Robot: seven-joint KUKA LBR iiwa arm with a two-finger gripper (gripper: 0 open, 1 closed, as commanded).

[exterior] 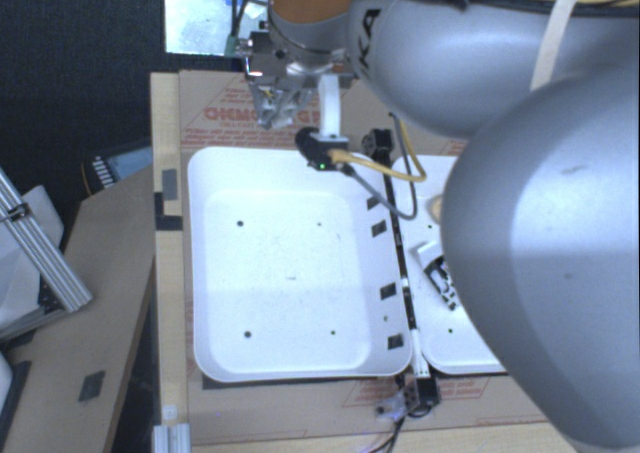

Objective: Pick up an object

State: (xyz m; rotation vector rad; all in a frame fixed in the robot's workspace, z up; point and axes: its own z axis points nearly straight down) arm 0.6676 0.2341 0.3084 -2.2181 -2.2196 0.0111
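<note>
Cardboard sheeting covers the bench (130,341), and on it two shallow white bins sit side by side so the arm (480,51) can reach either from the right. The left bin (215,341) looks bare, while the right bin (455,356) is mostly hidden behind the arm, with a small black-and-white object (440,279) lying near its left wall. The gripper (278,113) hangs high above the left bin's far rim, nothing visible in it, though how wide it stands I cannot tell.

Grey arm (480,41) over two white bins (200,241)
</note>
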